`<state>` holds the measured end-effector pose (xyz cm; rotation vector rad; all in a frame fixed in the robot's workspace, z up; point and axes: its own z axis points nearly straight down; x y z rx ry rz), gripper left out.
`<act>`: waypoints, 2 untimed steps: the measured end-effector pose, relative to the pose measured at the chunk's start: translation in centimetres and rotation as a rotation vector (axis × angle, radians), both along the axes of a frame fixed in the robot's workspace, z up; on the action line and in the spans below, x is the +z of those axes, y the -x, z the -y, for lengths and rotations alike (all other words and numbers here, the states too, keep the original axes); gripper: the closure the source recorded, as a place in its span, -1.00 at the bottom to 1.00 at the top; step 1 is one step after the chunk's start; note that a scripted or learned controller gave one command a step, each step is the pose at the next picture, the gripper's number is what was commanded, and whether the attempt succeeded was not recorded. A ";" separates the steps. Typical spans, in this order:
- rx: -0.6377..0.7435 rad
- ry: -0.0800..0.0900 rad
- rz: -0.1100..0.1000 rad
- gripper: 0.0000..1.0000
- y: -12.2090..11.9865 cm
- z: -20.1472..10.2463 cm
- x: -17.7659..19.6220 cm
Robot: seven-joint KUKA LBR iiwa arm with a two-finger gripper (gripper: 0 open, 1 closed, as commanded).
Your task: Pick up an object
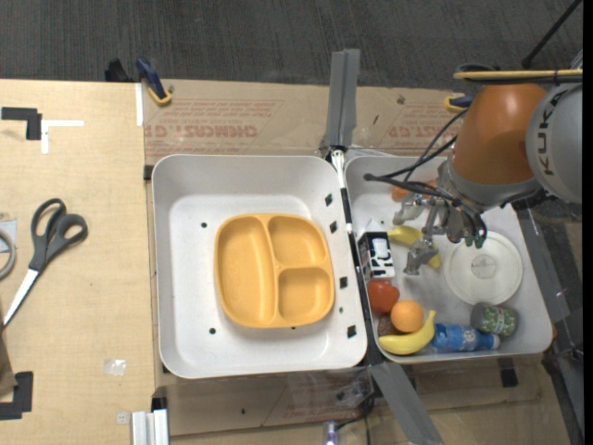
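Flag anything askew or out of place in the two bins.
Nothing stands out. The yellow divided tray lies flat in the left bin; the banana, orange and tomato sit loose but intact in the right bin.

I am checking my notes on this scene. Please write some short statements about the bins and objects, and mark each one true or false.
1. The yellow divided tray lies in the left bin. True.
2. The banana lies in the left bin. False: it lies in the right bin, near the front edge.
3. The orange sits between the tomato and the banana. True.
4. The scissors are inside a bin. False: they lie on the bench, left of both bins.
5. The tool hangs over the right bin. True.
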<state>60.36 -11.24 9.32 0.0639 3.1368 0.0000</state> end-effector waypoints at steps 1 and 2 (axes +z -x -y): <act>-0.073 -0.002 0.000 -1.00 0.5 10.8 0.1; -0.194 -0.001 0.001 -1.00 -1.7 -1.0 0.0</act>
